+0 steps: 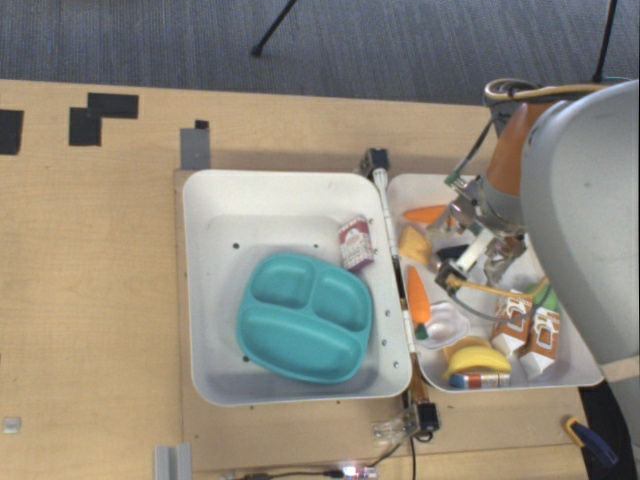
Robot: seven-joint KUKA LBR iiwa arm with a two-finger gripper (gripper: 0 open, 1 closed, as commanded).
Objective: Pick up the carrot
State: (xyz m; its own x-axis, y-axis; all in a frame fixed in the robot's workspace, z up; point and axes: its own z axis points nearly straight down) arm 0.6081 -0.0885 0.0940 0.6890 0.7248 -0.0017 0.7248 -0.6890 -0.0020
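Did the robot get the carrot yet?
Not yet. Done: nothing so far. The carrot lies in the right bin, along its left wall, beside the clear cup. In hand: the tool is over that same bin, to the carrot's right and apart from it. Left: line up over the carrot, close on it and lift it out.

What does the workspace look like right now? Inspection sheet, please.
Surface: wooden bench, two white bins, left bin and right bin.
Job's things: carrot lies in right bin near its left wall, apart from gripper.
Clutter: teal plate, red packet in left bin; banana, cartons in right bin.
Grippers: gripper low over right bin's middle.
Cables: wire at bench's near edge.
Surroundings: grey carpet; black marks on bench.
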